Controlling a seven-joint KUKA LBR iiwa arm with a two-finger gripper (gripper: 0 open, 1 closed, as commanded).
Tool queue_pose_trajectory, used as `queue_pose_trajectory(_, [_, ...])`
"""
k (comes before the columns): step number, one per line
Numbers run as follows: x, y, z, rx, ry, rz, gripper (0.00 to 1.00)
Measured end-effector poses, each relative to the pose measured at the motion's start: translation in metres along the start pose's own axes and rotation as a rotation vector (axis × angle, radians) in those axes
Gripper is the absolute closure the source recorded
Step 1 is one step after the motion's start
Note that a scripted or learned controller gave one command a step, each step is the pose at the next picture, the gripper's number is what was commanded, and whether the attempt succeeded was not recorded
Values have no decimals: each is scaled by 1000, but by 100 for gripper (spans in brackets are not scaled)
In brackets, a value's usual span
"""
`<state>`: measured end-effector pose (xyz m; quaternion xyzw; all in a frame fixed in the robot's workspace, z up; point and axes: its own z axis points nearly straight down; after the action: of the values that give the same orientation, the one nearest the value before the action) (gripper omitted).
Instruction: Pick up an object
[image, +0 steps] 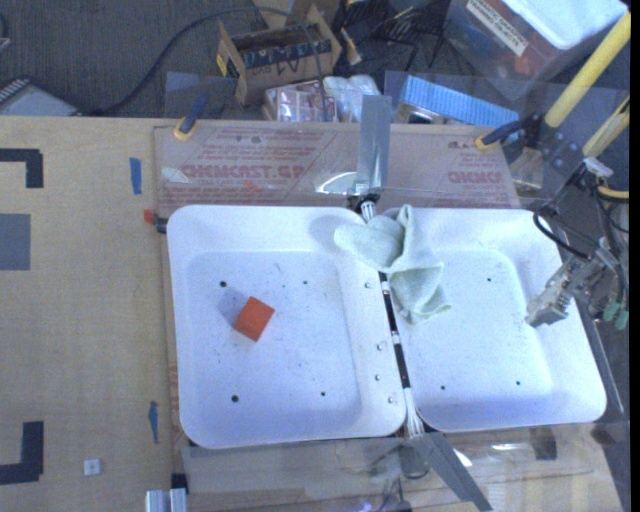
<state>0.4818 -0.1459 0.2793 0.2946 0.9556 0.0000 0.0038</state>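
Two objects are on offer to you: an orange block (254, 318) lying in the left bin (200, 400), toward its left side, and a pale green cloth (400, 262) draped across the ridge where the left bin meets the right bin (560, 395), near the far edge of the bench (80, 300). The gripper (548, 305) hangs over the right bin's right-hand rim, well apart from both. You cannot tell from this view how far its fingers are spread; nothing shows between them.

Watch for these risks. The cloth straddles the dividing ridge, so a straight descent there could strike the rims, or pinch just a fold that slides free on the lift. The block sits far across from the arm, which must reach over the cloth and the ridge; a low path might snag the fabric and drag it. The block is small and set at an angle, so poorly aligned fingers may nudge it aside rather than clamp it.
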Motion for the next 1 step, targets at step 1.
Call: queue_pose_trajectory(1, [-31,-46,190,-1,-7,-170,100])
